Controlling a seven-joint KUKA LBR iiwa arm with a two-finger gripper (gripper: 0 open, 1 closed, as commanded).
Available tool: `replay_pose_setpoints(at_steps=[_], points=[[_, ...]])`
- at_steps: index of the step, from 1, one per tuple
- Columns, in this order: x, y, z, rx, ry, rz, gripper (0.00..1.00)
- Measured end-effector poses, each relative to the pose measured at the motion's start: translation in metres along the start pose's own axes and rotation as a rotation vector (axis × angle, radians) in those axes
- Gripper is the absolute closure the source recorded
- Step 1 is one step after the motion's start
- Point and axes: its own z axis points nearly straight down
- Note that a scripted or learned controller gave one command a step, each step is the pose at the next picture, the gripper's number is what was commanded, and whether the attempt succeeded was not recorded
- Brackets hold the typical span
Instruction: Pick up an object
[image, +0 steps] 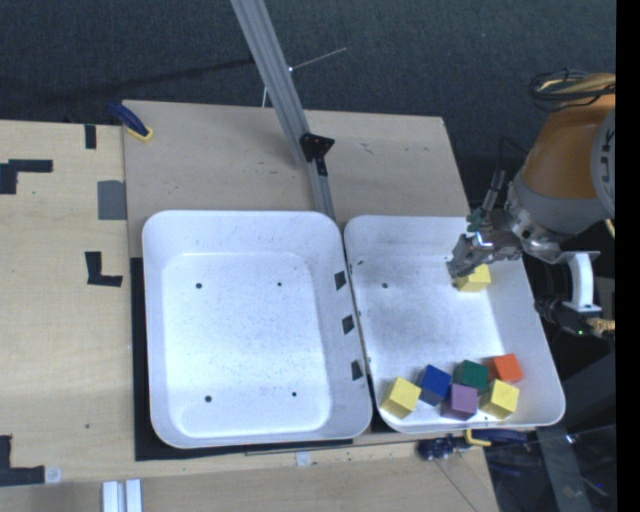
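Light tan wooden desk (240, 170) carries two shallow white plastic bins side by side. Left white bin (160, 300) shows bare floor with a few dark dots. Right white bin (400, 300) holds all the blocks.

Grey arm with orange band (565, 150) reaches in from the right. Its end effector (470, 260) sits low over the far right part of the right bin, right on top of a small yellow cube-shaped block (473, 279). Fingers too small and blurred to read: cannot tell how far apart they are, or whether the block is actually between them. Block touching or just under the tip, looks to be resting on the bin floor.

Handling judgement on the yellow block: likely light, rigid, wood or foam, not fragile; flat sides should give decent grip, not slippery. Best hold is across two opposite flat faces, near mid-height, fingers square to the faces so it doesn't twist out.

Look: plain yellow, boxy, slightly rotated, standing alone well apart from the others.

Cluster at the near edge of the right bin, packed touching: yellow block (401, 396), blue block (435, 382), green block (471, 375), purple block (463, 399), second yellow block (502, 398), orange block (507, 367).
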Motion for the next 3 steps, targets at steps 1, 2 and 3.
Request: replay_pose_setpoints(at_steps=[1,2,3], points=[[0.052,0.016,-0.01,0.001,0.0,0.0,1.0],[0.106,0.029,-0.018,0.001,0.0,0.0,1.0],[0.164,0.047,-0.022,0.002,0.0,0.0,1.0]])
